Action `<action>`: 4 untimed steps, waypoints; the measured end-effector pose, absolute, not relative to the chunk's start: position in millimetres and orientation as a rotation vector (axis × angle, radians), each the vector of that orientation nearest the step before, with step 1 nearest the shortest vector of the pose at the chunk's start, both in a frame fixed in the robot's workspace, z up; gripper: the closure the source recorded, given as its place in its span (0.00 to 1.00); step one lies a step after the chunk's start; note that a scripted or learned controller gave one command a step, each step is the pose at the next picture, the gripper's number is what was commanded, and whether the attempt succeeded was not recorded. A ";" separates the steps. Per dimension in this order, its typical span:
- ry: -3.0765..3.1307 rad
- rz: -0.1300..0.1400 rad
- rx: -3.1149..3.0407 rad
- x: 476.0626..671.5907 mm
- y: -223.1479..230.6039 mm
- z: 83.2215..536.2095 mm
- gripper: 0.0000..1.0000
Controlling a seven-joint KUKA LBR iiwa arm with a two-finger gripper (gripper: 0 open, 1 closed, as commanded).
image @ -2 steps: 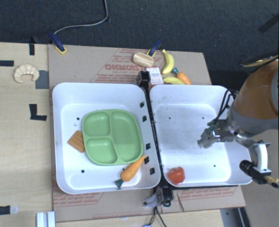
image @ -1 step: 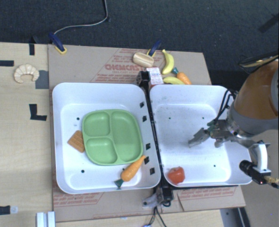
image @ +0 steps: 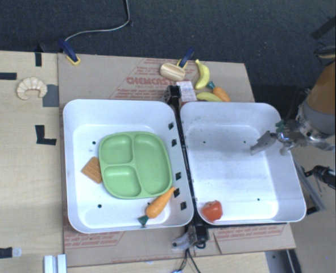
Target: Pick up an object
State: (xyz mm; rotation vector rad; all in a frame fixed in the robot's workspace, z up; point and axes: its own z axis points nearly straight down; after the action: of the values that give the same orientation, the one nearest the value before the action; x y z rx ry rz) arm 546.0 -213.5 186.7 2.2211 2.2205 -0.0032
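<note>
The gripper point(image: 262, 143) hangs over the right bin's point(image: 236, 112) right edge, whether spread or pressed together cannot be told, so the step looks like the approach, and the next move calls for reaching the red tomato point(image: 212, 210) at the bin's near-left corner.

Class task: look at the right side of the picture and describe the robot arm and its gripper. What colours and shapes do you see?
The arm is a rounded grey body with an orange band above the wrist. The gripper at its tip is a small grey metal part with slim fingers, reaching in over the right bin. No markings can be made out.
</note>
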 end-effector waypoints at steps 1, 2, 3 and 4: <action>2.220 0.004 2.214 607.6 -175.0 87.4 0.00; 2.221 -0.001 2.219 649.2 -224.0 118.2 0.00; 2.221 0.000 2.217 669.0 -198.4 250.9 0.00; 2.223 0.001 2.218 630.7 -179.4 86.8 0.00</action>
State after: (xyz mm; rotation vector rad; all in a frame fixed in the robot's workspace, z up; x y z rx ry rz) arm 630.7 -179.4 86.8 2.2181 2.2226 0.0011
